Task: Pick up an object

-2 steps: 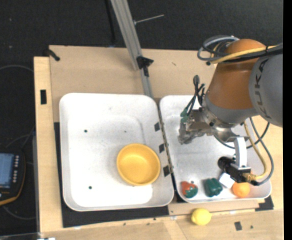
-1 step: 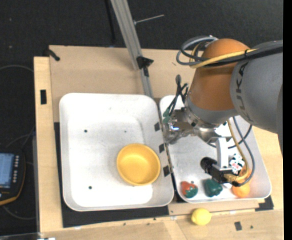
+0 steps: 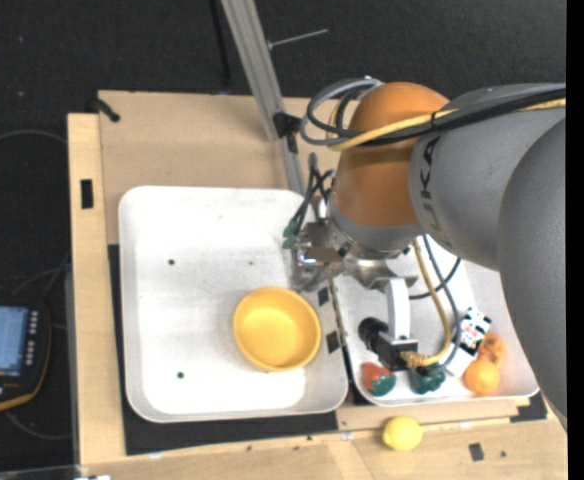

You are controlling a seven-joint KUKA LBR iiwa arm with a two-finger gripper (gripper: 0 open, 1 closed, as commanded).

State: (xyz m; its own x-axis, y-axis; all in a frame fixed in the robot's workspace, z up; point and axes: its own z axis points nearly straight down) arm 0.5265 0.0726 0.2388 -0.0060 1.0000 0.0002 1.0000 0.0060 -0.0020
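Sitting upright in the left bin (image 3: 172, 228), near its right wall: yellow bowl (image 3: 277, 328), judged the likeliest pick because it lies nearest the tool. Tool (image 3: 314, 258): over the divide between the bins, just beyond the bowl's far rim; the wrist masks it, so opening and hold cannot be told. Right bin (image 3: 512, 358): orange fruit (image 3: 482, 376), red-green piece (image 3: 375, 375). Worktop (image 3: 192, 138): yellow ball (image 3: 402, 433), outside both bins.

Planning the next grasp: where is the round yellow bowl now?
Camera view: the round yellow bowl sits in the left white bin, toward its lower right corner, beside the right bin.
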